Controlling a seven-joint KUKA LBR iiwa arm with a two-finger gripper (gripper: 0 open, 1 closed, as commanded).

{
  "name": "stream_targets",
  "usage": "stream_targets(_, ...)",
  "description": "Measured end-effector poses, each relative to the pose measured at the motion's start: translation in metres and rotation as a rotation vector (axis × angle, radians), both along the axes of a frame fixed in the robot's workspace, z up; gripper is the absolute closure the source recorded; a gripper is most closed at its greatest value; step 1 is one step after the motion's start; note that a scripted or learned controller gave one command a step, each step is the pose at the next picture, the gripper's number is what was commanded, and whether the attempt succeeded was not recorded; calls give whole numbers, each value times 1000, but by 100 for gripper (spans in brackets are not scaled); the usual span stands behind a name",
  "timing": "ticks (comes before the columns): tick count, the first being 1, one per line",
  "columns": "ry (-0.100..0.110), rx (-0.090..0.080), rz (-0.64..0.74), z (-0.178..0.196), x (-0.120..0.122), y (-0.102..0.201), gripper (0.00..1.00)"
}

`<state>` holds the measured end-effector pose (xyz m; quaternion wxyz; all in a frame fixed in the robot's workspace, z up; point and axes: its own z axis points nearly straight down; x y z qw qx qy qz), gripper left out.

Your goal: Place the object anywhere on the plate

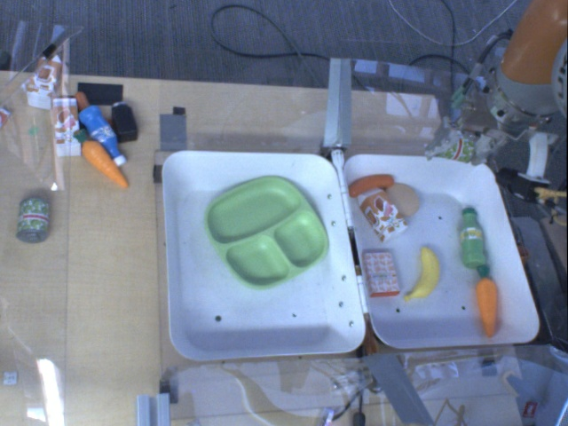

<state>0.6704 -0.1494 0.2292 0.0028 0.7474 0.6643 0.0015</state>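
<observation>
Plate [266, 231]: a green moulded plastic dish with three compartments, lying flat near the middle of the left shallow white bin [186, 327] and bearing nothing. The jaws [461, 145] hang at the far right, over the back rim of the right shallow white bin [515, 327], below the orange-banded grey arm [537, 34]; clutter of cables and something pale and printed sits there, so whether they are parted, closed or carrying anything cannot be told. Candidate objects lie in the right bin: a red sausage-shaped toy [371, 185] touching a printed carton [383, 216], a small patterned red card [380, 272], a yellow banana [425, 273], a green bottle [472, 238] and an orange carrot [486, 305] just beside it. On the table at left stand a second carrot [105, 164], a blue bottle [99, 135] and a small can [33, 218]. Likely faults: a grasp slipping off the rounded banana or bottle, the crowded sausage and carton being nudged together, or a release short of the plate because the central bin walls lie between.
</observation>
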Motion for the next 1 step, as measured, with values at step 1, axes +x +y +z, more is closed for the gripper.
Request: stream_targets(1,1,3,-40,9,-42,104,100)
